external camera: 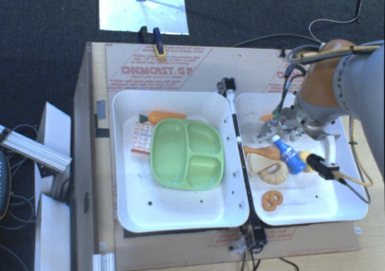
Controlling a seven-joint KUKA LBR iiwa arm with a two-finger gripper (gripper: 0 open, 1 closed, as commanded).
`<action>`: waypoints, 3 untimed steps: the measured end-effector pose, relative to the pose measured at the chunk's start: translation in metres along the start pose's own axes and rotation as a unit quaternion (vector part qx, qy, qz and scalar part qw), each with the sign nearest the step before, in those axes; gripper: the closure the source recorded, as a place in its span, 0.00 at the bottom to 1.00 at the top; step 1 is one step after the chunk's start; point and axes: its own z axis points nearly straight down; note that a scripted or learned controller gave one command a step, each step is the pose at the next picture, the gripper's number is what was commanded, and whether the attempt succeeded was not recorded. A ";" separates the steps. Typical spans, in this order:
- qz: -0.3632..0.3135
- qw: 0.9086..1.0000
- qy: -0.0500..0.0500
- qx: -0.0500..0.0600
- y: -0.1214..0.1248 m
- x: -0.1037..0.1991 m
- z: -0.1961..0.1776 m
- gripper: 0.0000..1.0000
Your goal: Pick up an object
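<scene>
Dark carpet (42,29) lies around the bench (150,66), whose top is a printed sheet carrying two white bins side by side. Task names no particular object; the likeliest candidate is the blue bottle (291,159), lying tilted in the right bin (313,218), white cap end toward the far left, near the bin's middle. Claw (272,130) sits low in that bin, just beside the cap end and possibly touching it; whether it is open or closed cannot be told from this angle, and no object can be seen held in it. Just beside the bottle on its left: a tan wedge-shaped food piece (260,151) and a pale pastry (274,172). A pretzel (271,200) lies nearer the front rim, apart from the rest. A small orange scrap (266,118) shows beside the claw, on its far side. Left bin (126,206): green divided plate (186,154), a carrot (165,116) along its far edge, a printed card (142,137) on its left. Judged step: approach or grasp attempt, lift not yet made. Next move calls for closing squarely on one item, likely the bottle's narrow end, then rising straight; the round body could roll or slip, and neighbours crowd the left side.
</scene>
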 end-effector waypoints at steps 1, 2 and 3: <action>0.000 1.000 0.001 0.003 0.040 -0.014 0.012 0.00; 0.000 1.000 0.001 0.005 0.042 -0.014 0.012 0.00; -0.001 1.000 0.000 0.003 0.043 -0.015 0.001 1.00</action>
